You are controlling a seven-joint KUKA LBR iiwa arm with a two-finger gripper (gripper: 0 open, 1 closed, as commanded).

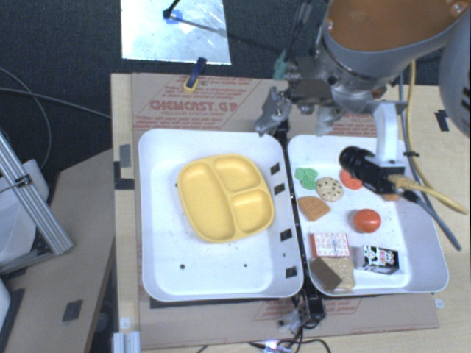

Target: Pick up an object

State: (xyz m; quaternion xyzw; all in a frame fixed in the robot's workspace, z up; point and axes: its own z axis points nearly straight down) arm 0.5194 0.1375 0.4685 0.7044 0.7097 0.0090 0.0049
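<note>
My gripper point(298, 120) hangs over the back rims of the two bins, where they meet. It is open, its fingers point(271, 116) spread wide with nothing between them. In the right bin point(427, 259) lie a green piece point(306, 175), a chocolate-chip cookie point(329, 189), an orange wedge point(314, 209), a red tomato point(366, 219), a pink box point(329, 245), a tan bread slice point(333, 272) and a black-and-white carton point(379, 259). A small red piece point(351, 182) is partly hidden. All lie in front of the gripper and apart from it.
A yellow divided plate point(224, 197) takes up the middle of the left bin point(158, 271). The wall between the bins carries several black clips point(285, 234). Cardboard lies under both bins, and a yellow-and-blue tool point(195, 74) rests on it behind them.
</note>
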